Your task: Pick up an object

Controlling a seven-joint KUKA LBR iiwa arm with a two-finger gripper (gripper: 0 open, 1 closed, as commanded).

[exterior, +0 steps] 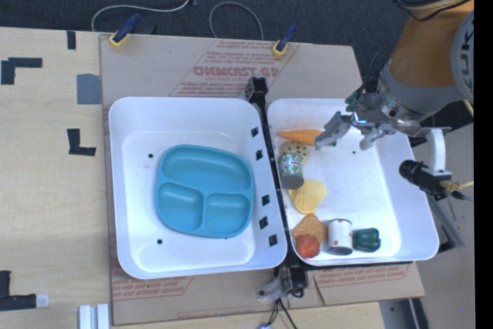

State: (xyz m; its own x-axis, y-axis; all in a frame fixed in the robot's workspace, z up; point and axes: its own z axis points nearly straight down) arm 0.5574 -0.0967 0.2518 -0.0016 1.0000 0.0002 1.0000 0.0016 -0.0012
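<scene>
My gripper (351, 133) hangs over the upper part of the right bin (400, 189), its two grey fingers spread open with nothing between them. Just left of the left finger lies an orange carrot (300, 136). Below it are a small can (291, 168), a yellow waffle-like piece (309, 196), an orange wedge (310, 226), a red tomato (307, 246), a white cup (340, 236) and a green pepper (367, 240).
The left bin (131, 166) holds a blue divided plate (205, 191). A black divider (268, 173) runs between the bins. The arm's orange and grey body (431, 42) looms at the upper right. Cables lie behind the bench.
</scene>
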